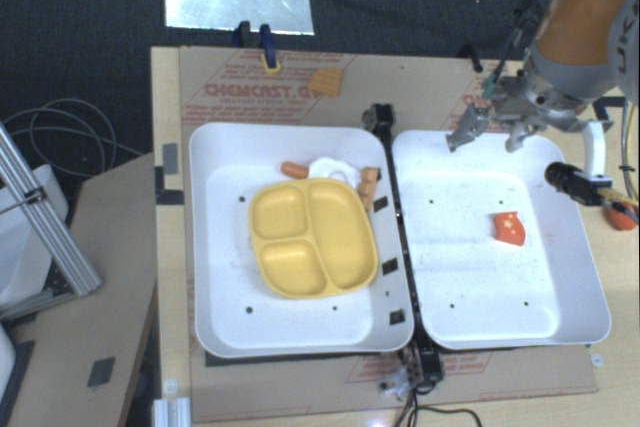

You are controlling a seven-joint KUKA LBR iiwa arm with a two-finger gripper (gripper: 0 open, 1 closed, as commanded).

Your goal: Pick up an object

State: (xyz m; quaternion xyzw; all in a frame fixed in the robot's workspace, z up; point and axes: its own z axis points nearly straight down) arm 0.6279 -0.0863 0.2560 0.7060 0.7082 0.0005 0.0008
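Orange wedge [508, 228] sitting in the right bin [470, 315], that's my pick for this one. It's alone in there, on the right-hand side of the bin floor, clear of the walls. My claw [492, 132] is hanging over the far rim of the same bin with the two fingers spread apart and nothing between them. So the wedge lies toward the near edge of the bench [250, 80] from the claw and just a touch to the right. Basically I'd need to come forward and drop down. Its long axis looks roughly near-to-far with the pointy end up top, but it's small, so don't quote me on that.

Surface is plain white plastic with a few dark dots, flat, nothing to snag on. Loads of room around the wedge, which is nice for a change.

Left bin [225, 215] is the busy one: a yellow divided tray [311, 238] in the middle, with a little sausage [295, 170], something white [333, 170] and a tan piece [368, 185] tucked behind it. Cardboard under both bins, dark carpet beyond, some cables off to the left.
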